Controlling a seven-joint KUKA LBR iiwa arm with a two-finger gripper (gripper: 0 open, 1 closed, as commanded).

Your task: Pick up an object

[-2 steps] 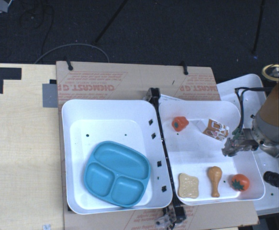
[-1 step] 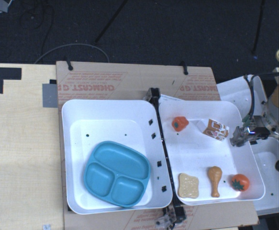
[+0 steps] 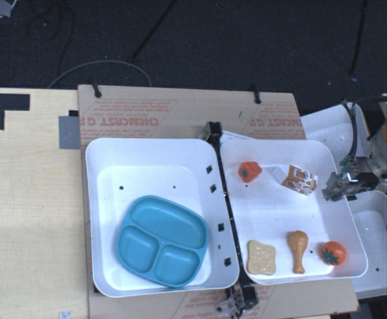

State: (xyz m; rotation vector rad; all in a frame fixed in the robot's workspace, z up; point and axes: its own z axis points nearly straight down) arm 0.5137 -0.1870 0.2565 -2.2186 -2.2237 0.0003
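Five small items lie loose in the right bin (image 3: 273, 153) as the gripper (image 3: 337, 187) hangs at that bin's right rim, near mid-height, its dark fingers too small and blurred to tell whether they are spread or closed; nothing can be seen held between them. No single target is named, so any of the five would serve: a small printed packet (image 3: 300, 180) sits nearest the gripper, toward the upper right; a red-orange pepper-like piece (image 3: 249, 172) lies at the upper left; a slice of toast (image 3: 261, 258), a drumstick (image 3: 298, 249) and a red tomato (image 3: 333, 252) line the bottom edge. The count is one of each, plus one blue divided plate (image 3: 161, 240) alone in the left bin (image 3: 147, 153). The likeliest trouble, judging from this layout, is at the walls: the tomato rests in the bottom right corner, close against the wall, where a descending finger could strike the rim or nudge the round piece aside. The flat toast offers little to pinch and may slip free. The packet looks light and tilted, and could skid away under a closing grip. The drumstick, just beside the toast, risks a double contact.
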